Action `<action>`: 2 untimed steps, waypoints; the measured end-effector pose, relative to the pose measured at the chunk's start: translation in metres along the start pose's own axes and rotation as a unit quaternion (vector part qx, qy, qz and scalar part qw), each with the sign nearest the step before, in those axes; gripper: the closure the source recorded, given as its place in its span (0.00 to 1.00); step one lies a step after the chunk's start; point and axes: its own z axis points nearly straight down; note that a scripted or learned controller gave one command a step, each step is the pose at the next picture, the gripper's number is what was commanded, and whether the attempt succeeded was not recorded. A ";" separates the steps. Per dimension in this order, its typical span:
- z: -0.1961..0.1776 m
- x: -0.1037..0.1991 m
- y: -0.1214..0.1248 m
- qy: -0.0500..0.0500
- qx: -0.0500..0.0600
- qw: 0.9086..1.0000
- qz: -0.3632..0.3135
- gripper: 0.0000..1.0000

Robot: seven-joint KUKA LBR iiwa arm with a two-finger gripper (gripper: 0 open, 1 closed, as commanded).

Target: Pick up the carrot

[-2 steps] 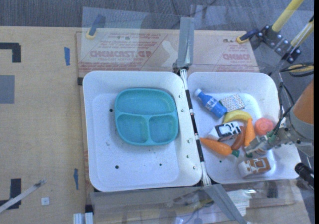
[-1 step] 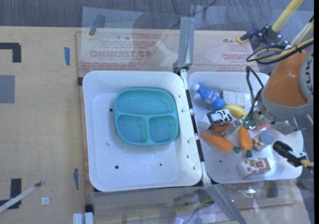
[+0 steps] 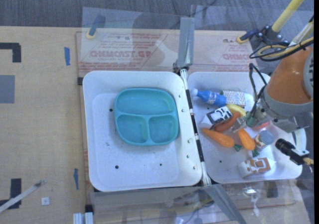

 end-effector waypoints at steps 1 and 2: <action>-0.099 0.021 0.054 0.004 0.007 0.999 0.035 1.00; -0.193 0.053 0.044 0.004 0.007 1.000 -0.001 1.00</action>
